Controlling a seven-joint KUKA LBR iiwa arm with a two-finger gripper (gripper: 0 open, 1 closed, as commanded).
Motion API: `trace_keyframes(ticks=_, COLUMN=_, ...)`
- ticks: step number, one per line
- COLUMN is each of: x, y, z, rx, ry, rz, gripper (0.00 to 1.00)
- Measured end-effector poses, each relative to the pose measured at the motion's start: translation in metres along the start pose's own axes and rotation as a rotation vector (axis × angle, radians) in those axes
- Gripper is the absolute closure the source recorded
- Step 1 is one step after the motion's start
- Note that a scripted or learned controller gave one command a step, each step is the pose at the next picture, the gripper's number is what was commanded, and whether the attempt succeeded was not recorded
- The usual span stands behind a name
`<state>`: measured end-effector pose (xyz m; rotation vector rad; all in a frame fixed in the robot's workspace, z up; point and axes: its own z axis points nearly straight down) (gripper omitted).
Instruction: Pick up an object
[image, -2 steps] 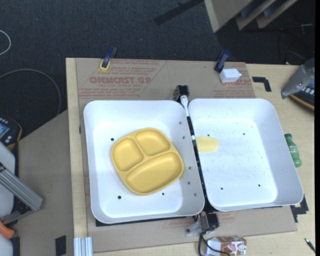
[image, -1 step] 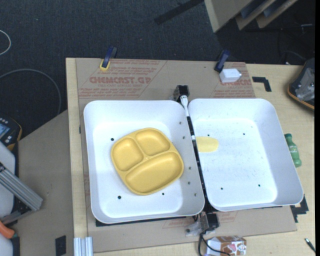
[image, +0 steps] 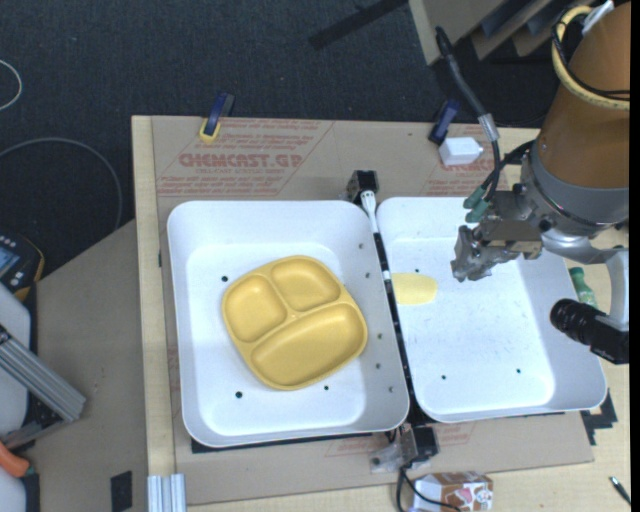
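Now we see gripper (image: 470, 262) above right bin (image: 500, 390); can't tell its state. Small yellow piece (image: 413, 289) lies flat by that bin's left wall, just left of gripper, long side left-right. Yellow divided plate (image: 293, 322) sits in left bin (image: 195, 330), farther off.

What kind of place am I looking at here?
Likely a robot lab's grasping bench: two white bins clamped to a board, a yellow plate in the left one, and the arm's hand over the right.

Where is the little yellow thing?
The little yellow thing lies in the right bin, close to its left wall. The gripper hangs just to its right, and the big yellow plate sits in the left bin.
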<state>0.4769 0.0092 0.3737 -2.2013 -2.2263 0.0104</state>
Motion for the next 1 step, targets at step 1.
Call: trace_keyframes(ticks=1, x=0.0613, y=0.0030, z=-0.0307, rx=-0.017, ry=-0.001, rz=0.003, gripper=1.00)
